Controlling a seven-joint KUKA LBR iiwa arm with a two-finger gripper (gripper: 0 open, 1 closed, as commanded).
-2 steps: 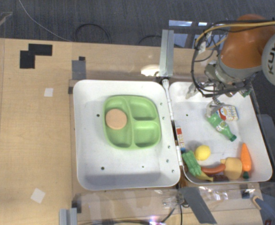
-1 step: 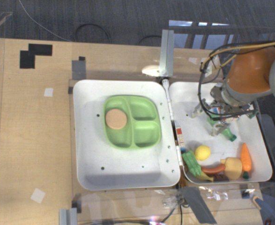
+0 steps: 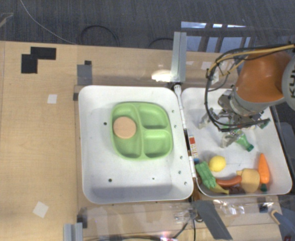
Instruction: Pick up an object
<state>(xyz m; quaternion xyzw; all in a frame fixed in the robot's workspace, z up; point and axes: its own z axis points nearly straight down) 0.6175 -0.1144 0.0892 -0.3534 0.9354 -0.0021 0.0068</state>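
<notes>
My gripper [image 3: 233,137] hangs low over the middle of the right bin [image 3: 195,104], under the arm's orange band [image 3: 260,82]. A small green object [image 3: 247,145] lies right at its lower right side, partly hidden by the gripper. Whether it is touching it or sits between the fingers is unclear. Along the bin's front edge lie a yellow lemon [image 3: 217,163], an orange carrot [image 3: 263,168], a green vegetable [image 3: 204,173], a red piece [image 3: 230,181] and a tan piece [image 3: 249,178].
The left bin [image 3: 102,185] bears a green divided plate [image 3: 155,144] with a tan round disc [image 3: 124,127] in its left compartment. A metal divider post [image 3: 179,54] stands behind the gap between the bins. Cables loop beside the wrist.
</notes>
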